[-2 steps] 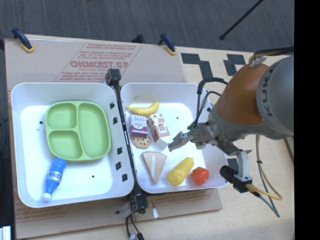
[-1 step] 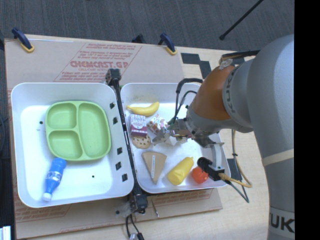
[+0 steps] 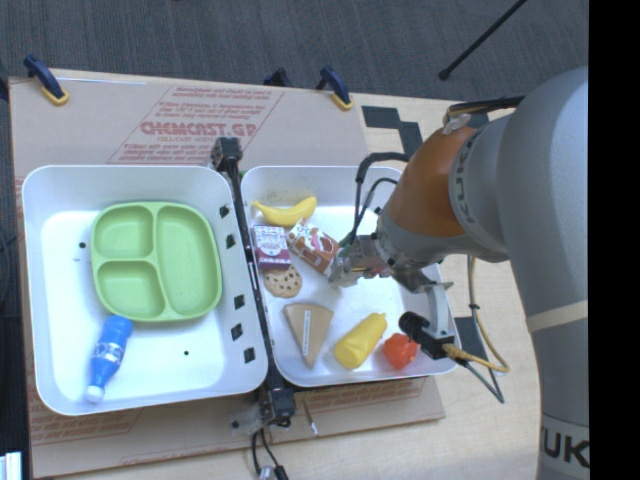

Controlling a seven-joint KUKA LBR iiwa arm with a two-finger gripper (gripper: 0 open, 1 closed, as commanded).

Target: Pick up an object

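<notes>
The right bin (image 3: 300, 180) holds a yellow banana (image 3: 285, 211), a red-and-white packet (image 3: 270, 246), a brown wrapped bun (image 3: 312, 249), a cookie (image 3: 284, 283), a tan wedge (image 3: 309, 331), a yellow bottle (image 3: 360, 340) and a small red piece (image 3: 399, 351). My gripper (image 3: 343, 268) hangs low over the middle of this bin, just right of the bun and touching or nearly touching its end. The orange-banded wrist (image 3: 430, 193) hides the bin's right side.
The left bin (image 3: 40, 268) carries a green divided plate (image 3: 157, 260) and a blue bottle (image 3: 108, 354) lying near its front left. A black clip rail (image 3: 240, 258) runs between the bins. Cables (image 3: 470, 353) trail by the right bin's front corner.
</notes>
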